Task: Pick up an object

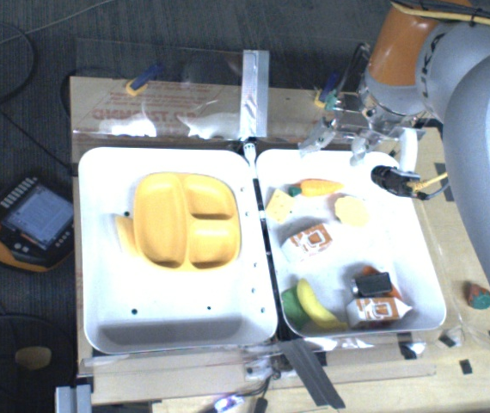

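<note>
— Toys are lying in the right bin (430,269): a carrot (321,188), a cheese wedge (278,203), a round yellow piece (352,211), a small carton (310,241), a banana (314,305) and a box (378,309).

— Where is the arm (417,46) hanging?

— Over the far right corner of that bin. The gripper (354,136) is pointing down near the carrot, not touching it.

— Is it pinching anything?

— I cannot tell. A yellow tray (185,219) is sitting in the left bin (99,256).
</note>
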Robot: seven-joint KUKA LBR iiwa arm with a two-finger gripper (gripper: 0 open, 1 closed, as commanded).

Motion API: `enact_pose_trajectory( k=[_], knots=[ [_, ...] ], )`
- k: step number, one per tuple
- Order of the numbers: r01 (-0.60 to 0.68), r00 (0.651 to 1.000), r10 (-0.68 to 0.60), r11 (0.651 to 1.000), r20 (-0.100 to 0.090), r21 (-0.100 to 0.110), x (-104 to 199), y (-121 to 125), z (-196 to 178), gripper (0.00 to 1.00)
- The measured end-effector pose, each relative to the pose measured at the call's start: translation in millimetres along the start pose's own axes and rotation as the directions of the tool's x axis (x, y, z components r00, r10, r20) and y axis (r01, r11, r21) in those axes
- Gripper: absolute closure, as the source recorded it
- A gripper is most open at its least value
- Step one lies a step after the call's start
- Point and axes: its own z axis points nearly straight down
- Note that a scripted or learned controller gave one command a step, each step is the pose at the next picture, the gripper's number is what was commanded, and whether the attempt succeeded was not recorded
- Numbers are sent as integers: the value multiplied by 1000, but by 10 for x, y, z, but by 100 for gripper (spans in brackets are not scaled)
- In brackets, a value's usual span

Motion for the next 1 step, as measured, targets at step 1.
enact_pose_trajectory(
  k=[1],
  knots=[
    [103,995,-103,995,-1,-1,-327,-36,1232,0]
  ],
)
